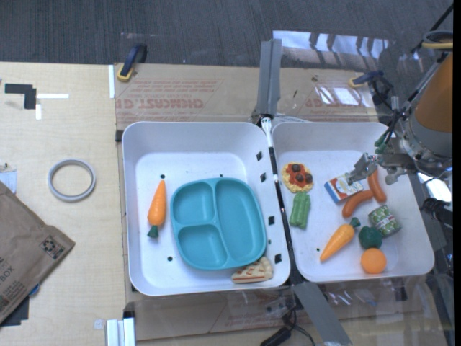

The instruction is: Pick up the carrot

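Observation:
Two carrots are in view. One orange carrot (157,205) with a green stem lies upright along the left side of the left bin (137,157), beside the teal plate (216,222). A second carrot (337,241) lies slanted in the right bin (410,269), its green end toward the broccoli (369,236). My gripper (364,169) hangs over the right bin's upper right part, above a small blue and white box (343,189) and the sausages (360,201). It is well above and to the right of the second carrot and touches neither carrot.
The right bin also holds a pizza slice (297,177), a green vegetable (300,211), a green can (385,220) and an orange (373,261). A waffle piece (252,271) lies at the left bin's front. A tape ring (72,179) and a cardboard box (25,254) rest on the bench to the left.

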`<state>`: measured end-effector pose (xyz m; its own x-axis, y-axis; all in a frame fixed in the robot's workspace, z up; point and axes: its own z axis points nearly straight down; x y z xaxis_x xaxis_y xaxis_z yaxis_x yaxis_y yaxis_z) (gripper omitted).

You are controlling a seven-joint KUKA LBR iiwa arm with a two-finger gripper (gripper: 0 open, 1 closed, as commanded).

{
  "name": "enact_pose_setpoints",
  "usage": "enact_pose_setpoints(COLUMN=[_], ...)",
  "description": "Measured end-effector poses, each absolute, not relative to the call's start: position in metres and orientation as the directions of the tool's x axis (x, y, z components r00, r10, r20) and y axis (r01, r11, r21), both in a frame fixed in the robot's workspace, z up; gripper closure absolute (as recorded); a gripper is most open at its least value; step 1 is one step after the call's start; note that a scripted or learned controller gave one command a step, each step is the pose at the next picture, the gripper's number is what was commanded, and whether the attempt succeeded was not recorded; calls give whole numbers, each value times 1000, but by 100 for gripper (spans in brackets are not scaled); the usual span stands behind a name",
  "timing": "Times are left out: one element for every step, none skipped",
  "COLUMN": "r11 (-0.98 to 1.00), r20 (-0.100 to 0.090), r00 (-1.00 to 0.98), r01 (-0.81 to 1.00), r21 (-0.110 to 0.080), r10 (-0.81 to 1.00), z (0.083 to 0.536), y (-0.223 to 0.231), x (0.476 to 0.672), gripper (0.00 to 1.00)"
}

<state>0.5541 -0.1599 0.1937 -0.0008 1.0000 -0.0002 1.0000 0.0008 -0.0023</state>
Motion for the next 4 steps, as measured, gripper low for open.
enact_pose_setpoints(r11=[-9,-214,-313,-317], r20=[1,-1,-1,-1], r00=[9,214,313,317], r01=[1000,977,950,948], r21=[-3,-1,-5,-6], r10=[1000,977,950,948], z=[95,134,90,99], y=[-140,-176,-94,-95], x=[512,539,503,503], gripper=[0,0,0,100])
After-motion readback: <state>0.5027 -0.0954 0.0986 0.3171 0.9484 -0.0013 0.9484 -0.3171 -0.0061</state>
